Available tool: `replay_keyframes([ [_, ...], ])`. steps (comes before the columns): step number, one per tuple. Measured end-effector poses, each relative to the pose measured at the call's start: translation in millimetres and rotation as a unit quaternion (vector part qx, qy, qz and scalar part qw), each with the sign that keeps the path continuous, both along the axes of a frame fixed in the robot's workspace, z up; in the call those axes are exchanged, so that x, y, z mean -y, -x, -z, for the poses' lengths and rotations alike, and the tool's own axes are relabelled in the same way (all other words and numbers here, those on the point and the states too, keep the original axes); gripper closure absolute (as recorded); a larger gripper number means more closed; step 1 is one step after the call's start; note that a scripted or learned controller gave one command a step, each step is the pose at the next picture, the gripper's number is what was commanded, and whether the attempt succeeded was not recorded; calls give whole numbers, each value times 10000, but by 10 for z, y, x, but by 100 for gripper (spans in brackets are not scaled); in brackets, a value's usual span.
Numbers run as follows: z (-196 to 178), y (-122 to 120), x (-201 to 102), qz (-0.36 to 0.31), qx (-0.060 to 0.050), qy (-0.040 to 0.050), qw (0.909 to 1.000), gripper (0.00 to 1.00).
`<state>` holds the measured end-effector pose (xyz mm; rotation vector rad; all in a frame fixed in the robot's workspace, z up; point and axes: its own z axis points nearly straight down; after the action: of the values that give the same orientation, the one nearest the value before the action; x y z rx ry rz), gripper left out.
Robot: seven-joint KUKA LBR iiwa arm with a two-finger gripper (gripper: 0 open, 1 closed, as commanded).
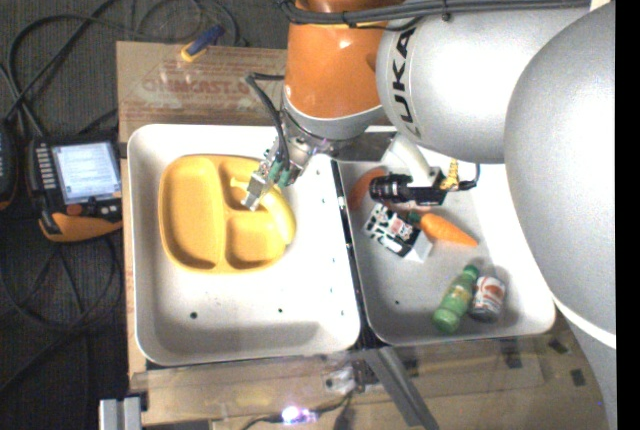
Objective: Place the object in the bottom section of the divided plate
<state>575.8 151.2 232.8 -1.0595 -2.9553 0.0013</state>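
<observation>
A yellow divided plate [200, 218] lies in the left bin [230, 318]. It has one long section on the left and two smaller ones on the right. My gripper [260, 184] hangs over the plate's right side, above the ridge between the upper and lower small sections. A small yellowish bit shows right beside the gripper tip, and I cannot tell whether it is a held object or part of the plate. The lower small section [255, 240] looks bare.
The right bin [520, 323] holds a carrot [448, 231], a green bottle [456, 298], a small can [489, 298], a white-and-black box [397, 232] and a red-orange thing [356, 191] at its left wall. The arm covers the upper right.
</observation>
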Motion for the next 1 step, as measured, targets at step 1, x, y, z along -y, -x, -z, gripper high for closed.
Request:
replay_keyframes([
  [1, 0, 0, 0, 1, -2, -2, 10000, 0],
])
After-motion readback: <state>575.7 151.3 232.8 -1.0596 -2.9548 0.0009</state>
